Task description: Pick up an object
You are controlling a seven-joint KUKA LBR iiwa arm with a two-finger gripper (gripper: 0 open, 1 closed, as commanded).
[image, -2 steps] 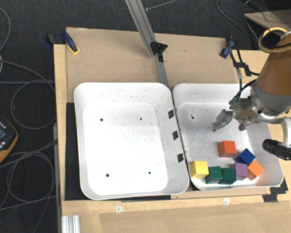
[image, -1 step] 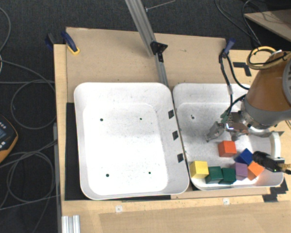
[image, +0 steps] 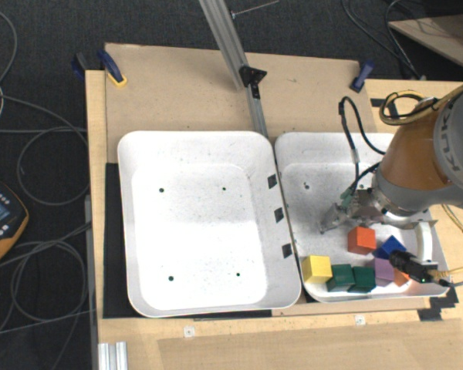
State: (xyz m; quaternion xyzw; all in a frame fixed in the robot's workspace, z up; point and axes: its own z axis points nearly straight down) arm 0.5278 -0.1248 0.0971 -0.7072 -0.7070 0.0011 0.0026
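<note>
- Gripper low in right bin, fingers spread wide, nothing between them
- Orange block just beside it; yellow block and green blocks along near wall

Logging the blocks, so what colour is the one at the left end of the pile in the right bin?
Yellow block, clearest in the camera view.

Both bins were white, speckled with fine dark dots. In the right bin lay a yellow block, two green blocks, an orange block, a blue block and a purple block. The desk was tan.
</note>
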